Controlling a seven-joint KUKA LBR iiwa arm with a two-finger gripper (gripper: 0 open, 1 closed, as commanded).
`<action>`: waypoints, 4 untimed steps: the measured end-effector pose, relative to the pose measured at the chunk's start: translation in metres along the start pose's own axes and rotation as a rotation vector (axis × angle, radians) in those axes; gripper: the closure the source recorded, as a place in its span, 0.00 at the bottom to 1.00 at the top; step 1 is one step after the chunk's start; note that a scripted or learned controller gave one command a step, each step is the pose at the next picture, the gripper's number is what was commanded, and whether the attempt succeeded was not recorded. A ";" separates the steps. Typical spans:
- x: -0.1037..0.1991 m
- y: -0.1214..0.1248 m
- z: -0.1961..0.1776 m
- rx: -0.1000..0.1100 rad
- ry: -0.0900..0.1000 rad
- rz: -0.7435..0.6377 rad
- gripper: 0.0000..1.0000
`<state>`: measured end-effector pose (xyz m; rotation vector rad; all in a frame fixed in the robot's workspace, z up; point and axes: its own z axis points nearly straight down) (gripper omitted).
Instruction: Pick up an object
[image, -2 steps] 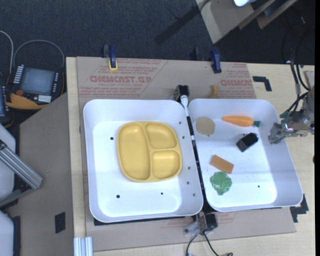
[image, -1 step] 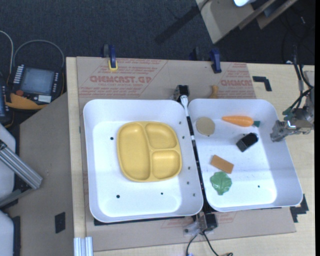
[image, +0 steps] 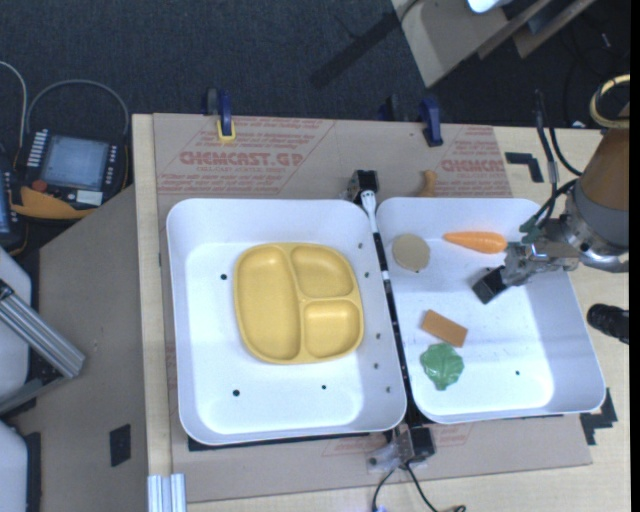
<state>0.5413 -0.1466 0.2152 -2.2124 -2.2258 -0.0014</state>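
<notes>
Looking down on the bench, the nearest items sit at the front of the right-hand white bin (image: 560, 390): a green broccoli-like toy (image: 441, 365) at about 6 o'clock in that bin, with a small tan block (image: 443, 327) touching or just beside it toward 12 o'clock. Left of them, the other white bin (image: 200, 380) carries a yellow three-compartment plate (image: 297, 300) near its centre, two small wells on the plate's right side and one long well on its left.

Farther back in the right bin, a round beige disc (image: 410, 252) lies at roughly 10 o'clock, close to the wall between the two bins. An orange toy carrot (image: 475, 241) rests at about 12 o'clock, lying flat with its tip pointing right, well apart from the disc.

Just past the carrot's tip, toward 2 o'clock, the gripper (image: 492, 285) of the grey arm (image: 600, 215) hangs low over the bin floor, reaching in from the right. Whether its dark tips are spread or pressed together cannot be told from this angle; nothing is visibly pinched between them, and the carrot lies beside the tool, not inside it.

Beyond both bins, the brown board (image: 330, 145) under them carries red lettering, with two blue clamps (image: 224, 112) on its far edge.
</notes>
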 end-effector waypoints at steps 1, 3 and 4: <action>0.055 0.001 -0.010 -0.001 0.000 -0.001 1.00; 0.156 -0.012 -0.025 -0.003 -0.002 0.001 1.00; 0.207 -0.021 -0.030 -0.003 -0.001 -0.001 1.00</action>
